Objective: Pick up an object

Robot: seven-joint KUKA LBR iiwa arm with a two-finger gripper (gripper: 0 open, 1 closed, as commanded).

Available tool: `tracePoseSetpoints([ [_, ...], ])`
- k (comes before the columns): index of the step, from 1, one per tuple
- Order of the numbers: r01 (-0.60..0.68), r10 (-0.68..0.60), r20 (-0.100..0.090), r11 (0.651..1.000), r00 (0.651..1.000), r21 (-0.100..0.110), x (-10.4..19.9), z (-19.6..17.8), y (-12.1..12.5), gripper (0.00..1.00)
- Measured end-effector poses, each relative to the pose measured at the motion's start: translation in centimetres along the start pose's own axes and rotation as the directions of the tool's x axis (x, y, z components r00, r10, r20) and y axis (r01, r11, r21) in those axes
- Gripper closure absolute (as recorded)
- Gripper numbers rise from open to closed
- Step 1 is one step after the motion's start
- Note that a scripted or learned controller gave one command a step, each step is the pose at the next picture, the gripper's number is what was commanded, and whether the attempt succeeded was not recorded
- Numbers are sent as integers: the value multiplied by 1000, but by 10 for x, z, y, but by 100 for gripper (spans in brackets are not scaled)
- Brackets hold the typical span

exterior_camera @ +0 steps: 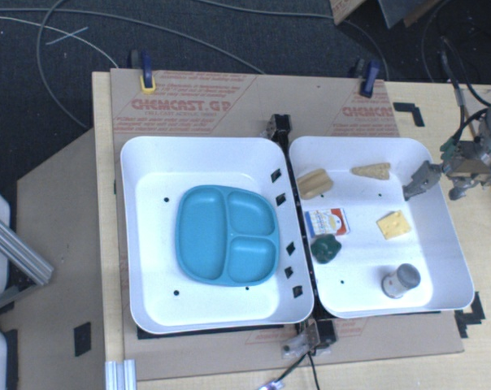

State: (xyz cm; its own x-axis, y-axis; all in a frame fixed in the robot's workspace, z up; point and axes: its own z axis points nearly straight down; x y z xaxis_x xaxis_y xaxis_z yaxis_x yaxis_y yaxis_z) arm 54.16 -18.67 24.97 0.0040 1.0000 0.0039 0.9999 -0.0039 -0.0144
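Cheese wedge [393,225] just left-below gripper [437,182], apart, right bin [441,258].

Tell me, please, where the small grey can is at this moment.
The small grey can lies in the right bin, near its front right corner, below the yellow block and to the right of the dark green object.

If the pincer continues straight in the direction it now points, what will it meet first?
The pincer points left over the right bin. Probably the pale wedge comes first, though height is unclear.
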Motion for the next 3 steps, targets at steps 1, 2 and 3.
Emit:
tracePoseSetpoints([
  [1,4,-4,3,1000,1000,-14,1,-8,2,0],
  [2,4,-4,2,1000,1000,-11,3,34,4,0],
  [3,4,-4,2,1000,1000,-12,1,79,-4,0],
])
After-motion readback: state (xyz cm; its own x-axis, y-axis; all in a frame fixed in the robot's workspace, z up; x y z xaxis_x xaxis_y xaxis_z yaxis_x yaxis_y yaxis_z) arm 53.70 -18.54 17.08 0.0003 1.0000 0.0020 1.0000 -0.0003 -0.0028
